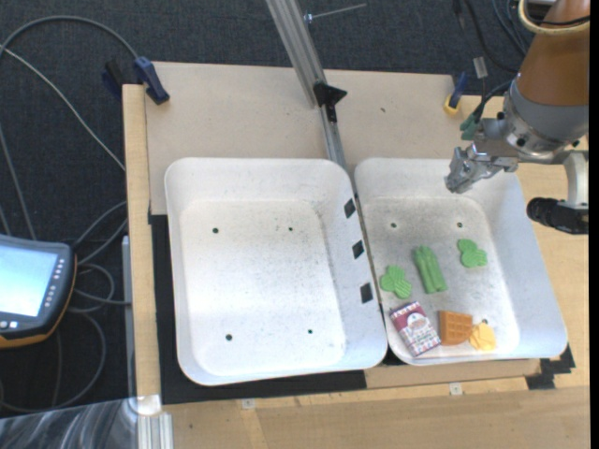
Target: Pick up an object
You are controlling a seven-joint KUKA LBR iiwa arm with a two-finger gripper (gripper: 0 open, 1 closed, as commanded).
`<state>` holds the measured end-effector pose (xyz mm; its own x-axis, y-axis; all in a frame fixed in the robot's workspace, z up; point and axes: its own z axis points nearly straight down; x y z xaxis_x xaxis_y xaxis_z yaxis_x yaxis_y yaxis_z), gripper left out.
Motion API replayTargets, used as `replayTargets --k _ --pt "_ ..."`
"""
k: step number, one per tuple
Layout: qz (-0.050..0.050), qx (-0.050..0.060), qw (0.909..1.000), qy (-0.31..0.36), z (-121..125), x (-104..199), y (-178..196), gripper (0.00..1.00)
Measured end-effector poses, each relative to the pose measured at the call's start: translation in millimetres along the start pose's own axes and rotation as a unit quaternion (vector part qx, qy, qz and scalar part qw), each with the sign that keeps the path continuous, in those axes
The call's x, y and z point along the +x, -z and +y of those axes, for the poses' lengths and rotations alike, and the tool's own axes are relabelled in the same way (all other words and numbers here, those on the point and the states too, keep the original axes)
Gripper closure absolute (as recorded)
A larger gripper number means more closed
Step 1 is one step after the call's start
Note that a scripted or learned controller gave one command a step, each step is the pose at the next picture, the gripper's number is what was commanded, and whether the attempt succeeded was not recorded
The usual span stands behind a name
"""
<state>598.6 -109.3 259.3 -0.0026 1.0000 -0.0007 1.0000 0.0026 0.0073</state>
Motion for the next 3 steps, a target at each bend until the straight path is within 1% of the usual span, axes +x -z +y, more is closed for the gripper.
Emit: replayTargets --k 1,2,3 --pt "0.001 0.002 1.0000 0.002 17 62 -2 1.00" --pt "0.001 0.002 1.0000 0.002 39 111 -7 1.00" --pt "0.002 0.003 1.0000 0.002 49 172 -23 1.00"
